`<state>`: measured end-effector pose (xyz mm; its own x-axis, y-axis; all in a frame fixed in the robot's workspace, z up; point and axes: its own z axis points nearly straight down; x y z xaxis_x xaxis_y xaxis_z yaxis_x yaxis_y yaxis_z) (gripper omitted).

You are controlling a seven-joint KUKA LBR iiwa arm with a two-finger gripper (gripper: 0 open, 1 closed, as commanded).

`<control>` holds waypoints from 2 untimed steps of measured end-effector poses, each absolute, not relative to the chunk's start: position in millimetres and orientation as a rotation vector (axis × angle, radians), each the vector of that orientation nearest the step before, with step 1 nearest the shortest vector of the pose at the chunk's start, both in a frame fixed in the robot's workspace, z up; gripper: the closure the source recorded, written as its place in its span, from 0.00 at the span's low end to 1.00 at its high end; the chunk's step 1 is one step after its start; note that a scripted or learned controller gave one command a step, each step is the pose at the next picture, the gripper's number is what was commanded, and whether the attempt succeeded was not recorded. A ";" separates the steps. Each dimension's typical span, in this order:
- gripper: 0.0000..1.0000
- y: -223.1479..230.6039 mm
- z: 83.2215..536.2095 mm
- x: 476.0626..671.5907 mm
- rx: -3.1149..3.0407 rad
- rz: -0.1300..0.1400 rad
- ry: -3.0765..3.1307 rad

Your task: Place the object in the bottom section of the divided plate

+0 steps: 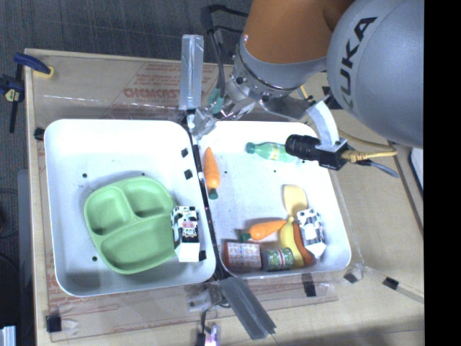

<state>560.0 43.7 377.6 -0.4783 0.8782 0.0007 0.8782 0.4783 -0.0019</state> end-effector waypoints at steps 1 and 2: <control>1.00 58.4 350.9 545.5 -1.719 0.003 -2.628; 1.00 67.0 437.7 512.2 -1.641 -0.004 -2.683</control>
